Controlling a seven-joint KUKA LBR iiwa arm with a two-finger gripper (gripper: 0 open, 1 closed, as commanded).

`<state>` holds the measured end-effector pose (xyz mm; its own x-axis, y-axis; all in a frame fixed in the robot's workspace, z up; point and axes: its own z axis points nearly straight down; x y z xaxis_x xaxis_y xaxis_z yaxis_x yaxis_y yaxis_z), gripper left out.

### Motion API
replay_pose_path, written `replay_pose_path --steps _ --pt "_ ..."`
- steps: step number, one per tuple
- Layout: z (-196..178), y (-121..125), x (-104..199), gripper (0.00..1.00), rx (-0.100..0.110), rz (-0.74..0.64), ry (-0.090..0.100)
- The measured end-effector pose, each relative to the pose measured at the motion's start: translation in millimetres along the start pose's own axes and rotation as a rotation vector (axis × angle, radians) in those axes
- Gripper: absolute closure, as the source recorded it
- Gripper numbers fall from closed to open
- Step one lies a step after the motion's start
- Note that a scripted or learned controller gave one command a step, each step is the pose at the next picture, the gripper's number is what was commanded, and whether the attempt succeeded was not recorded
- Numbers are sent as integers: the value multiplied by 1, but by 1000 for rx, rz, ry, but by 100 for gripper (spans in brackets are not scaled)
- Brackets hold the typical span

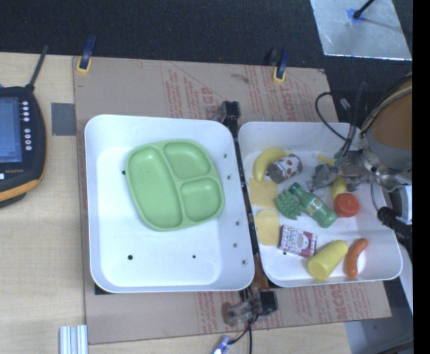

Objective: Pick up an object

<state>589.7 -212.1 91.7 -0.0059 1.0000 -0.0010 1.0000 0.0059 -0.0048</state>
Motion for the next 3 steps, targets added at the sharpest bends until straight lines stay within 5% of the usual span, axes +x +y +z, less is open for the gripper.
replay_pose_path --steps 1,2,3 --pt "-2 67 3 0 -4 3 1" --pt "0 18 0 0 -1 1 0" --pt "-11 18 -1 100 0 0 0"
